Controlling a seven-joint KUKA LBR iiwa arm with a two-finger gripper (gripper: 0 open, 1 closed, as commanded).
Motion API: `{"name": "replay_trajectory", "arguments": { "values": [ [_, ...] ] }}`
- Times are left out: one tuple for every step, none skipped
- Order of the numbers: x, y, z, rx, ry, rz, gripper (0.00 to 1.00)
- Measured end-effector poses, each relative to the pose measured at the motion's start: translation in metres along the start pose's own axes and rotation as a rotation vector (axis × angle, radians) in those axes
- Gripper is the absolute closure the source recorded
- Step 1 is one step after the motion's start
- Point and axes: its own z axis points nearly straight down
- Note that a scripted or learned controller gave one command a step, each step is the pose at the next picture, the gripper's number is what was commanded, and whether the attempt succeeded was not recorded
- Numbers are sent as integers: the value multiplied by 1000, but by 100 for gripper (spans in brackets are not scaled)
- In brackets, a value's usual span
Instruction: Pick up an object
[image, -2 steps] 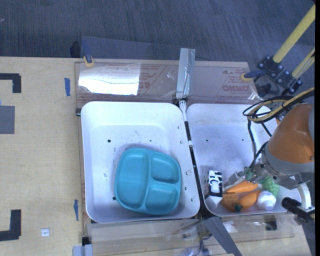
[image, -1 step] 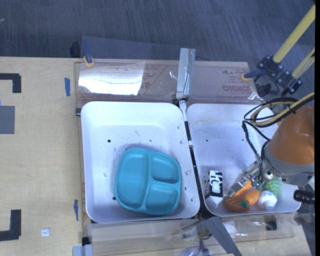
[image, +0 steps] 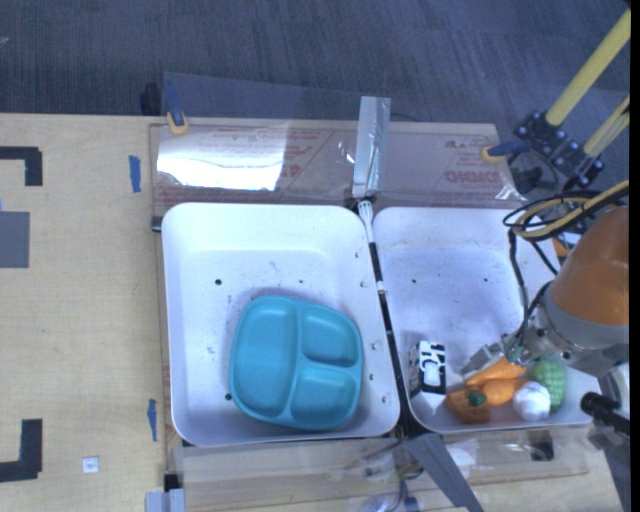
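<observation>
The orange toy (image: 492, 385) is seen at lower right, in the right bin (image: 440, 260), crowded by a green piece (image: 549, 378) and white ball (image: 532, 401). The gripper's (image: 515, 350) state cannot be told; a neighbour might be nudged or grabbed instead.

Overhead slanted view of the bench with two shallow white bins side by side. The left bin (image: 200, 260) holds a teal divided plate (image: 297, 362), lying flat toward its near edge. The right bin (image: 440, 265) holds a cluster at its near right corner: a black-and-white object (image: 431, 366), orange carrot-like pieces (image: 480, 392), and green (image: 549, 378) and white (image: 532, 401) items. The gripper (image: 500, 352) is lowered over this cluster, touching or just above the orange pieces.
</observation>
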Motion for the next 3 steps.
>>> {"name": "replay_trajectory", "arguments": {
  "values": [
    [-1, 2, -12, -6, -6, 0, 100],
    [-1, 2, -11, -5, -5, 1, 0],
    [0, 1, 0, 2, 0, -215, 0]
  ]
}}
